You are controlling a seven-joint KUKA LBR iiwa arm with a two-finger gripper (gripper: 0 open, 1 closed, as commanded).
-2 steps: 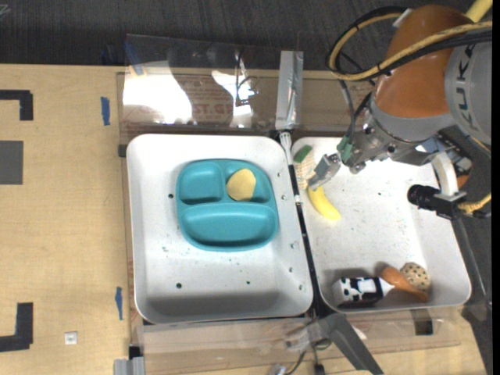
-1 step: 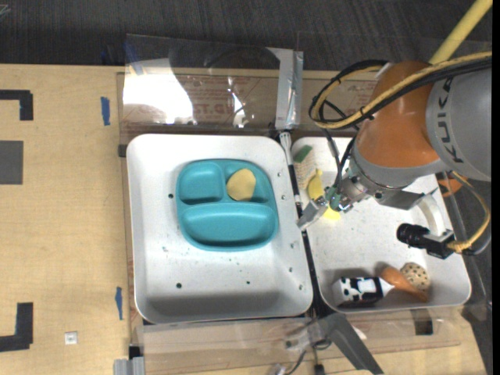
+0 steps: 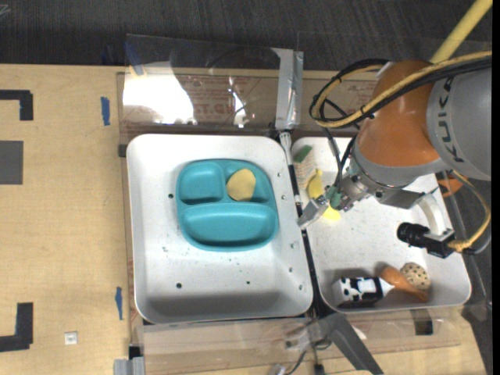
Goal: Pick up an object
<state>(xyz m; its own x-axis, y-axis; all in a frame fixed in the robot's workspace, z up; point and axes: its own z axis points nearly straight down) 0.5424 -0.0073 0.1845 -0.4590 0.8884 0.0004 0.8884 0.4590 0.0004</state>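
Honestly, from where I sit the pick is not yet made: I see nothing lifted clear of either bin, so the grasp and the raise are both left to do. My hand (image 3: 319, 207) is low in the right bin (image 3: 367, 248), hard against its left wall near the divide between the two bins, and I cannot tell how it is set, since the orange wrist and cabling crowd over it. The thing nearest is a yellow object (image 3: 315, 184), banana-like, lying at the left edge of that bin; it sits just beside the hand, on its far side, and a bit of yellow shows on its right too, though I cannot say whether they touch or whether any of it is caught. Farther along the same wall lies a small pale packet with a green end (image 3: 302, 156). Near the front of the right bin are a black-and-white toy (image 3: 361, 289) and, to its right, a tan speckled piece (image 3: 411, 276), both well apart from the hand. Over in the left bin (image 3: 156, 248) a teal divided tray (image 3: 226, 209) holds a yellow lump (image 3: 241, 183) in its far right compartment. I judge the banana-like piece the likely target
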